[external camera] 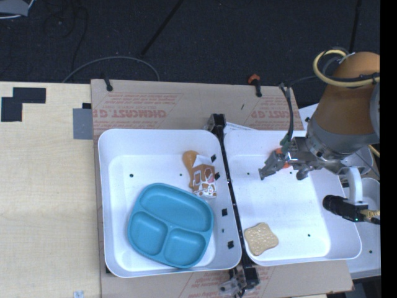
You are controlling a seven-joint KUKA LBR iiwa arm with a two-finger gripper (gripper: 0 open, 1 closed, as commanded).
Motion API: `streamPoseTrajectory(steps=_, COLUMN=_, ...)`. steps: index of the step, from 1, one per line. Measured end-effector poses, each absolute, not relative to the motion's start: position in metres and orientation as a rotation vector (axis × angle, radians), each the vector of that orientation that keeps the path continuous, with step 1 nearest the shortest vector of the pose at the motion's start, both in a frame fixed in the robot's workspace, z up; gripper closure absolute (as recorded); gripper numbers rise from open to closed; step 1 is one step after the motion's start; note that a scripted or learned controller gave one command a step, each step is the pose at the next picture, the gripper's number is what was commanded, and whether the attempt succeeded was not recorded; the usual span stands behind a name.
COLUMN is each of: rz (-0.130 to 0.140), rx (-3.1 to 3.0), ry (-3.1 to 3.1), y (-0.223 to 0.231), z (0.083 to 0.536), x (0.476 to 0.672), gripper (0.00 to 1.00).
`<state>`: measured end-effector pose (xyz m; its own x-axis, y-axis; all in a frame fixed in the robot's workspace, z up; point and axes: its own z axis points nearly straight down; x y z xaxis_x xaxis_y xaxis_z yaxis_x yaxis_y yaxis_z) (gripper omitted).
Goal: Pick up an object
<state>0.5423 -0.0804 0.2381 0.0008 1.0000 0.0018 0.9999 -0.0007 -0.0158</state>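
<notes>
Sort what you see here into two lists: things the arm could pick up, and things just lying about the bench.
Could be picked up:
- blue three-compartment plastic plate, left bin
- small printed packet with orange-brown piece, left bin
- tan toast-shaped slice, right bin

Just lying about:
- brown cardboard sheet under the bins
- black cables behind

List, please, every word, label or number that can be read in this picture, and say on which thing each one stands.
Red print on the cardboard sheet behind the left bin: upside down and blurred; it looks like "CHEMCAST. G.P", not certain.
Red print on the cardboard behind the right bin: the same kind of text, partly hidden, unreadable.
Red print on the cardboard's front edge: too small to read.
Small packet in the left bin: a red and white pattern, no legible text.
</notes>
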Motion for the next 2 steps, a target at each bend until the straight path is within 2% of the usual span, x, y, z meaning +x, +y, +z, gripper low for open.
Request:
streamPoseTrajectory(steps=1, rz=0.004, rx=-2.218, ry=-2.220, y=-0.081, z=0.244, x=0.544, gripper=0.00)
streamPoseTrajectory(steps=2, rz=0.007, rx=-2.216, ry=-2.218, y=-0.075, z=0.200, x=0.544, gripper=0.00)
